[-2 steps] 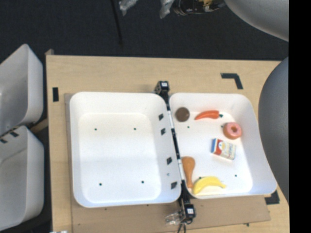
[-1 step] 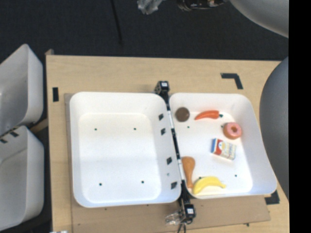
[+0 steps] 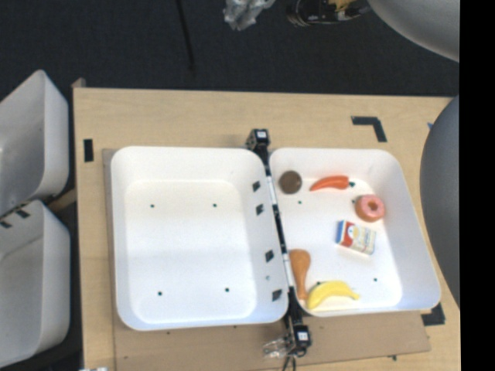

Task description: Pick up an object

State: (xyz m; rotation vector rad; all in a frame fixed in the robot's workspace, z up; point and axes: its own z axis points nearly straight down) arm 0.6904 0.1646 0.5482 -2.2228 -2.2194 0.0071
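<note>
Camera view shows the hand (image 3: 249, 6) parked high beyond the tabletop (image 3: 193, 114), holding nothing; its opening I cannot tell. Banana (image 3: 331, 293), drumstick (image 3: 298, 267), carton (image 3: 356, 236) crowd the right bin (image 3: 402, 284); a descent might nudge neighbours.

The 2 bins, the left bin (image 3: 186, 238) and the right bin (image 3: 387, 168), are plain white with small dark dots on their floors, and they sit on a pale tan tabletop (image 3: 193, 118) marked with short black corner lines, against a black surround. In the right bin lie a dark brown round piece (image 3: 290, 182), a red-orange chilli (image 3: 329, 183) with a green tip, a pink doughnut (image 3: 370, 208), a small carton (image 3: 356, 237) patterned in white, red and blue, an orange-brown drumstick (image 3: 299, 269) and a yellow banana (image 3: 331, 293). Black clips (image 3: 257, 138) dot the seam between the bins, and the arm (image 3: 410, 10) above is light grey
</note>
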